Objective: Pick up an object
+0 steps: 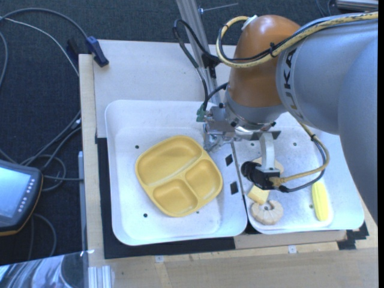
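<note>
A yellow three-compartment plate (174,176) lies in the left bin (120,161). In the right bin (300,143) sit a small yellow wedge (258,194), a tan ring-shaped piece (267,212) just in front of it, and a long yellow piece (321,201) near the right wall. My gripper (240,152) hangs low over the divide between the bins, just past the plate's right edge and behind the wedge. A black part with a yellow cable (255,174) sits right above the wedge. The orange wrist hides whatever lies straight below it.
The big grey and orange arm (312,59) covers the back of the right bin. A metal rod (189,11) and black cables (192,47) rise behind the bins. A blue clip (96,50) sits at the bench's far left corner.
</note>
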Available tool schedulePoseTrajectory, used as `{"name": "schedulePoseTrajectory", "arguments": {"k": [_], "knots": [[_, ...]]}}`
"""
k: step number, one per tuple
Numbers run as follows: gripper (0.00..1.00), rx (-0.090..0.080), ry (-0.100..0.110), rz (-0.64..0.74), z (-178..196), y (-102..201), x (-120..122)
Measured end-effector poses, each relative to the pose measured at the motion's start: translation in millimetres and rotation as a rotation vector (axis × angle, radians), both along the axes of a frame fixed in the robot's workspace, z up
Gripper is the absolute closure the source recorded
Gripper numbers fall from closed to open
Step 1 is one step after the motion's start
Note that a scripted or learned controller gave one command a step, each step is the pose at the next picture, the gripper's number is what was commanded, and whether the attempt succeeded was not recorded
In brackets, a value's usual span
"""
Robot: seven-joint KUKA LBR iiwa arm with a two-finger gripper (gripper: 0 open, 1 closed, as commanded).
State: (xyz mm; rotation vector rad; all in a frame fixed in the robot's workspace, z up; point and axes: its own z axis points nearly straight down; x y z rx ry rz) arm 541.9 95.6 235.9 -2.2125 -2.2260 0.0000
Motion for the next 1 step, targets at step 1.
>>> {"name": "schedulePoseTrajectory", "arguments": {"k": [1], "knots": [[0.00,-0.001,-0.001,-0.005,0.8,-3.2,0.4]]}}
